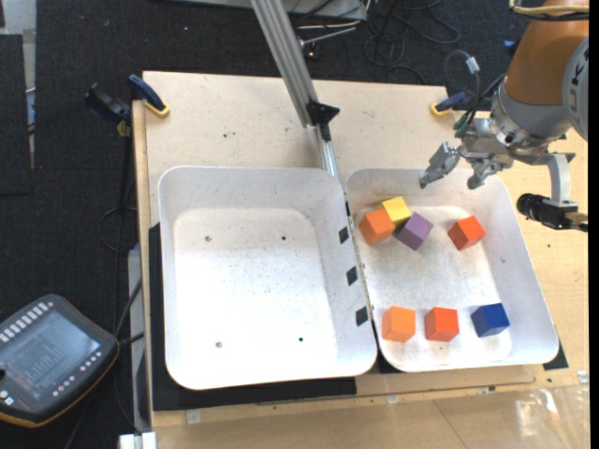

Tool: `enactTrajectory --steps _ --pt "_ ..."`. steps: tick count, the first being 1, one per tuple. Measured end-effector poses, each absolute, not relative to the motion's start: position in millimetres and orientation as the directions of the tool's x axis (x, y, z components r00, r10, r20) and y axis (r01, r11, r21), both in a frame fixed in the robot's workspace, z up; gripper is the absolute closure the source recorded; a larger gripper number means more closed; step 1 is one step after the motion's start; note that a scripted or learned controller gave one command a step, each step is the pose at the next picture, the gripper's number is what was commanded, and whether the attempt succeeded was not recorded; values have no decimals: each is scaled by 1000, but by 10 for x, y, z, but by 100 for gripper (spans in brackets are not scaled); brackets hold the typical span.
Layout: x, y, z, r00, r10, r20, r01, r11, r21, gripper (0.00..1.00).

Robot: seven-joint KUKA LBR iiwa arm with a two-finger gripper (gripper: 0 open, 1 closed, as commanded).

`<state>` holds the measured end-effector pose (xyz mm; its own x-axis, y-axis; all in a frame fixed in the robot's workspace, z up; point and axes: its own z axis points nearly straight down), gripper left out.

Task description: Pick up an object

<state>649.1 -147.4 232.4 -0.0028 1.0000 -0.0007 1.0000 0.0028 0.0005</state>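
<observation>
The bench (pixel 243 124) spreads out below and to the left of the gripper (pixel 459 169), its pale top carrying both bins. The left bin (pixel 187 195) lies well off to the gripper's left. The right bin (pixel 533 321) sits directly under the gripper, which hangs over that bin's far rim. The arm (pixel 547 64), grey with an orange band, rises up and to the right of the gripper. The gripper's two fingers are spread apart with nothing between them, raised clear of the blocks.

Seven blocks lie in the right bin, all nearer the camera than the gripper. Just below and to its left cluster the orange block (pixel 376 224), the yellow block (pixel 397 210) touching it, and the purple block (pixel 414 230) just beside them. Almost straight below the gripper, apart from that cluster, sits a red-orange block (pixel 466 232). Farther below, along the near edge, stand a second orange block (pixel 399 324), a red block (pixel 442 324) and a blue block (pixel 489 319) in a row.
</observation>
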Motion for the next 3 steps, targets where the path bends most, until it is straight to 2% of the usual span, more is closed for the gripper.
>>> enactTrajectory --steps 1,2,3 --pt "6491 -1474 2324 -3 1000 -1 1000 3 0 0" --pt "6557 -1394 1786 -3 1000 0 1000 3 -4 0" --pt "6545 -1323 1207 -2 1000 1 1000 2 2 0"
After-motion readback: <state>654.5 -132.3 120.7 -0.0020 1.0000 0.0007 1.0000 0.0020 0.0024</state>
